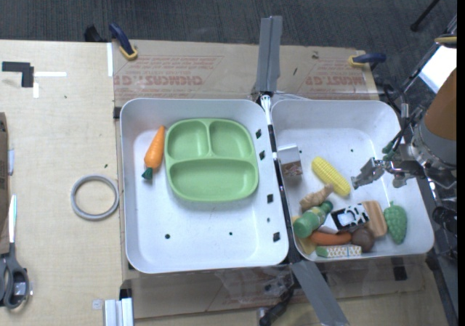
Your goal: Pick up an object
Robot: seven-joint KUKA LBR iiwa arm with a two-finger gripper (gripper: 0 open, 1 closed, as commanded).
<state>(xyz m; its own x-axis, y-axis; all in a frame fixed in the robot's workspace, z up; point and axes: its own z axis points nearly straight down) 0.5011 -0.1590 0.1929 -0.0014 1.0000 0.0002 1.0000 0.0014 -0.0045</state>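
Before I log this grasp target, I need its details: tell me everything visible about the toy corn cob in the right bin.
The corn cob is a small yellow toy, plastic by its look, with ridged kernel rows and tapered ends. It lies flat on the right bin's white floor, angled from upper left to lower right, near the middle. Its lower end meets or nearly meets a tan, knobbly toy. The claw sits just to its right, apart from it.

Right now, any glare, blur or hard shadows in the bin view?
Camera view: light is even and soft, with faint shadows under the green tray; the white bins read bright but keep detail; the gripper looks slightly soft; the small items near the corn stay sharp enough to separate.
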